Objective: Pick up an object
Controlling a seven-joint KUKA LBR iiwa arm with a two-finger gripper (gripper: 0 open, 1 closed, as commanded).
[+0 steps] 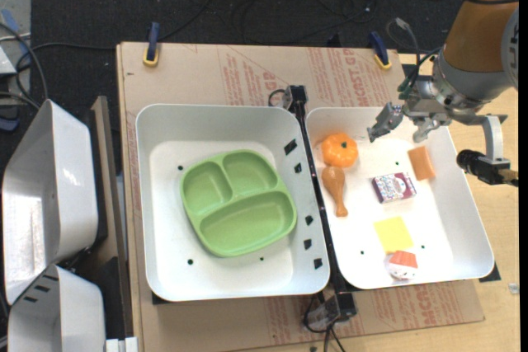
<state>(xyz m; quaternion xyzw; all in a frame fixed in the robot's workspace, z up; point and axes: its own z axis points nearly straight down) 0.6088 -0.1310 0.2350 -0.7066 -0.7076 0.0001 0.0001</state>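
Where the grey arm enters from the right, its pincer [404, 121] is seen spread wide and holding nothing, above the far edge of the right white bin [474, 210]. Below it are shown a small orange pumpkin [339, 150], a tan drumstick [335, 187], an orange block [421, 163], a purple carton [393, 187] and a yellow square [393, 232]. A green divided plate [239, 202] is shown in the left white bin [157, 177].

Gripper [404, 121] over right bin [474, 210], fingers apart, nothing between. Pumpkin [339, 150] at its 8 o'clock. Green tray [238, 202] in left bin [157, 177].
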